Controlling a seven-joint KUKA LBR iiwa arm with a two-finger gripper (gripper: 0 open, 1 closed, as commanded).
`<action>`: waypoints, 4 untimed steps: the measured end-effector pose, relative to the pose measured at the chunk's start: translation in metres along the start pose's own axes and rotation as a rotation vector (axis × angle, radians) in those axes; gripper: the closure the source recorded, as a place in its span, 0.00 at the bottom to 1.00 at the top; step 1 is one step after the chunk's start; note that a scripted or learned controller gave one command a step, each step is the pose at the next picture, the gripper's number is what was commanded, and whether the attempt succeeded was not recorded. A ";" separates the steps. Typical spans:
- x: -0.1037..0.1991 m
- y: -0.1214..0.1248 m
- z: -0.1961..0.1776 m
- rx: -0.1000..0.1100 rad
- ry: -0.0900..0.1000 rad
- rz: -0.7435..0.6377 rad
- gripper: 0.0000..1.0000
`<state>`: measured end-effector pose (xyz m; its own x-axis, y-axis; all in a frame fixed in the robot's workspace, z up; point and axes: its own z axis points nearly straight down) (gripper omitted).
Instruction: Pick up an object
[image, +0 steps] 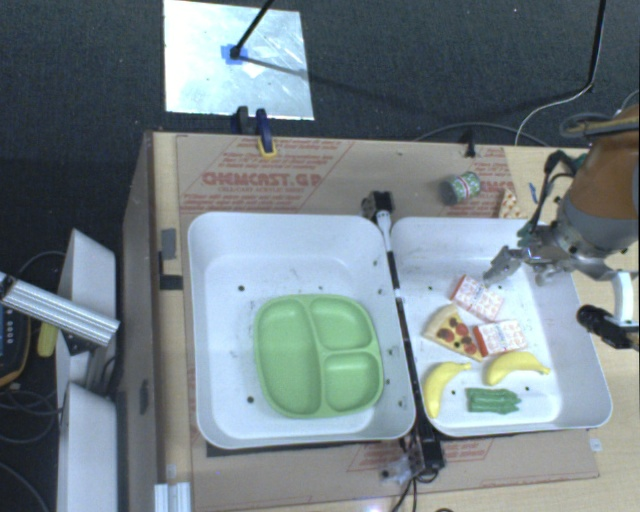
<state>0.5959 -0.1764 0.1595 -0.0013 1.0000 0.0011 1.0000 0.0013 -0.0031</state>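
1. The gripper (508, 262) hangs over the right bin (590, 400) at its 1 o'clock corner; whether it is parted or closed cannot be told.
2. Candidate objects lie near: a red-and-white packet (477, 297) just at its 7 o'clock, with a pizza slice (452, 332), two bananas (516, 366) and a green piece (492, 401) toward 6 o'clock.
3. This looks like the approach step; next comes lining up over one item and descending.
4. A green divided plate (318, 354) sits in the left bin (215, 300).

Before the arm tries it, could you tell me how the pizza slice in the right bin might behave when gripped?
The pizza slice lies flat, so fingers may struggle to get under it. It looks like a light toy. It touches a red-and-white packet, which would probably shift too.
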 end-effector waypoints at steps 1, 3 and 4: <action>0.066 -0.057 0.065 -0.015 -0.003 0.000 0.00; 0.044 -0.011 0.069 -0.019 -0.001 -0.001 0.00; 0.014 -0.053 0.075 -0.004 -0.002 0.001 0.00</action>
<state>0.5427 -0.1625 0.0844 -0.0007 1.0000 -0.0005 1.0000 0.0007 0.0010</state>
